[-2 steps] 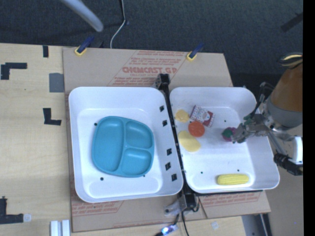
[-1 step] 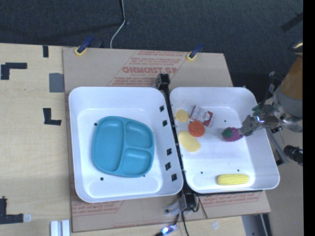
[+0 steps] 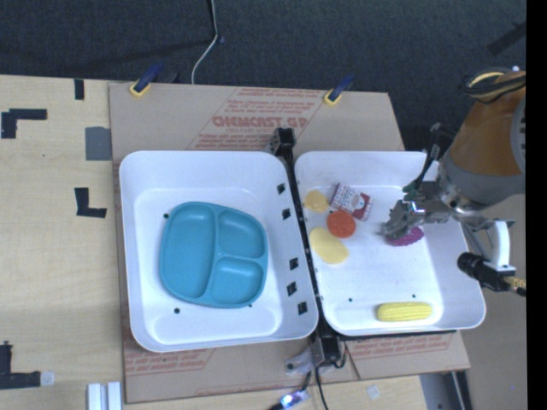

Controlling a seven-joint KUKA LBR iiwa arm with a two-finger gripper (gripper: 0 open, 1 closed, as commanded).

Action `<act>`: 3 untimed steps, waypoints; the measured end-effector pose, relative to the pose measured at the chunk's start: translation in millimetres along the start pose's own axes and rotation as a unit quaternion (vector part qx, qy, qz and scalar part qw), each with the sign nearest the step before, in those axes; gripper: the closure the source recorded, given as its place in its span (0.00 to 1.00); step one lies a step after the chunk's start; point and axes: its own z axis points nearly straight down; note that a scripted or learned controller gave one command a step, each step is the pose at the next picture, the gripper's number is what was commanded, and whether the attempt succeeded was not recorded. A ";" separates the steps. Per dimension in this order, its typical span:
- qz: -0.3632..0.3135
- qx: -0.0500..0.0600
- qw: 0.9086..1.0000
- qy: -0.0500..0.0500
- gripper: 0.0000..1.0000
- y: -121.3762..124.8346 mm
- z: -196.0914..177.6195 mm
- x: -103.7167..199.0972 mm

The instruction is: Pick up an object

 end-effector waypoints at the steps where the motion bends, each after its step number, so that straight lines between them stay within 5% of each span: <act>1: -0.001 0.000 1.000 0.000 1.00 10.2 6.6 55.7; 3: 0.000 -0.001 1.000 0.000 1.00 28.5 -4.5 153.2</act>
